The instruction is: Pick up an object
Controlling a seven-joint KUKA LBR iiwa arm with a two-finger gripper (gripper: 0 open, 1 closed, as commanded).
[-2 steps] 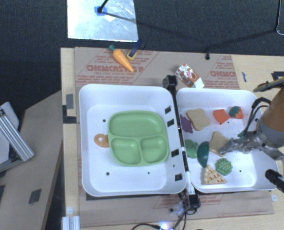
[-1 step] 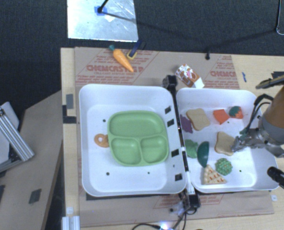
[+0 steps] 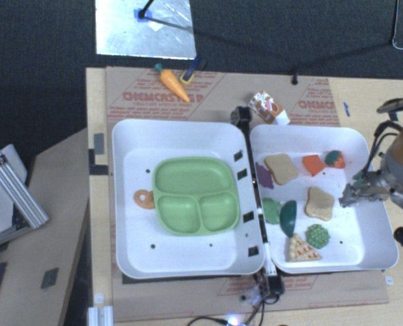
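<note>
My gripper (image 3: 351, 193) hangs low over the right side of the right bin (image 3: 378, 250), just right of a tan bread piece (image 3: 319, 203). Nothing shows held in it. The bin also holds a toast slice (image 3: 281, 168), an orange block (image 3: 312, 164), a red and green strawberry (image 3: 334, 159), a purple piece (image 3: 264, 176), a light green piece (image 3: 271, 210), a dark green piece (image 3: 287, 216), a round green broccoli (image 3: 317, 236) and a pizza slice (image 3: 301, 249).
The left bin (image 3: 130, 250) bears a green divided plate (image 3: 194, 195) and a small orange ring (image 3: 144, 199). Behind the bins lie a carrot (image 3: 174, 84) and a small carton (image 3: 268, 107). A foil sheet (image 3: 145, 19) lies beyond the bench.
</note>
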